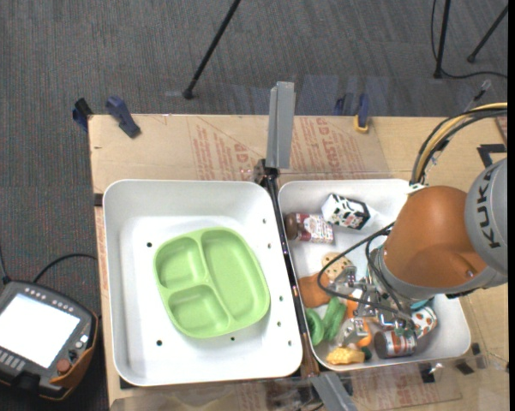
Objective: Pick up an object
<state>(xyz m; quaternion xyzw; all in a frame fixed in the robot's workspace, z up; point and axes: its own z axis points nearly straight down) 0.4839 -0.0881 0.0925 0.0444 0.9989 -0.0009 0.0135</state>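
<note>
Objects for picking lie all in the right bin (452,332), heaped together in its near half and along its left side. From where I stand, nothing looks lifted yet: every item seems to rest on the bin floor or on its neighbours. The gripper (373,302) is low among the pile, under the orange band of the arm (428,238), but wires and the wrist cover it, so I cannot tell if it is open, closed, or around something. I judge the task is at the reaching or grasping step, and the lift itself is still to do.

Counting what I can separate: one white carton with black patches (345,211) at the far side, one dark red packet (308,227) just beside it, one orange piece (312,290), one green piece (326,321), one small yellow thing (345,356) near the front wall, and one can (400,342) lying on its side. More items are under the wrist, too hidden to count.

The left bin (128,221) holds one green tray (212,281) with three compartments. There are two bins in total.
</note>
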